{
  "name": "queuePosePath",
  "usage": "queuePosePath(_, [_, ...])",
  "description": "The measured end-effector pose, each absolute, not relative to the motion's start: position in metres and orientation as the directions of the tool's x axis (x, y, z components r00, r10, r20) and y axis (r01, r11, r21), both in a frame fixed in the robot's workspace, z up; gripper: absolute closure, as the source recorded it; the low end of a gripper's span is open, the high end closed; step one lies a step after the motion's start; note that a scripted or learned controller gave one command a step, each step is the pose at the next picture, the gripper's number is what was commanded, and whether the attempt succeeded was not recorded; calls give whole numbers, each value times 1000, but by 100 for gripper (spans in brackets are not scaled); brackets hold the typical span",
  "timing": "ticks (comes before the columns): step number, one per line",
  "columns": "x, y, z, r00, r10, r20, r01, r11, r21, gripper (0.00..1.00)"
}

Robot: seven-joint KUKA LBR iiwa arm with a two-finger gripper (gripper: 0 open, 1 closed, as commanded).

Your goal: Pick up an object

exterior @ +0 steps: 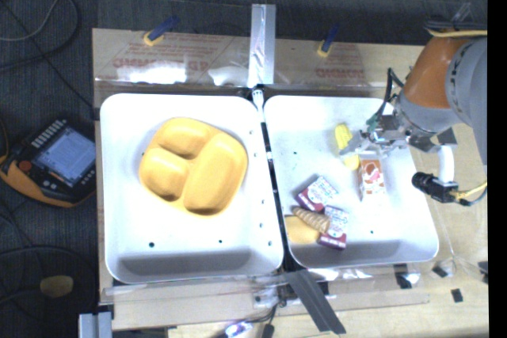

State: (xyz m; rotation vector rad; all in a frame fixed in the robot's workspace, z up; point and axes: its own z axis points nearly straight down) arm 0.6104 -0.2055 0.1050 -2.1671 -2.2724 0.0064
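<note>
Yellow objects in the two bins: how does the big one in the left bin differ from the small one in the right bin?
The big yellow lump is rounded and lobed and covers much of the left bin; the small yellow piece is slim and takes little of the right bin. The lump lies alone; the piece lies just beside the gripper. Both are yellow.

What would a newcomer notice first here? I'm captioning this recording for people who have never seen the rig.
The big, puffy yellow cushion-like object dominates the left shallow white bin. In the right shallow white bin lies a scatter of small things: a small yellow block, a red-and-white carton and purple-and-white packets. The grey arm with its orange band reaches in from the right, its pincer above that bin's upper part.
</note>
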Motion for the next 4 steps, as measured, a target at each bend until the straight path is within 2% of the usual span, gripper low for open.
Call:
queuePosePath(1, [668,-132,185,76,997,-4,997,-76,-2,100])
queuePosePath(2, [604,-116,207,-9,1000,-3,1000,9,-2,100])
queuePosePath(3, [604,-116,207,-9,1000,-3,1000,9,-2,0])
queuePosePath(4, [587,-107,106,-104,995,1,995,104,-2,0])
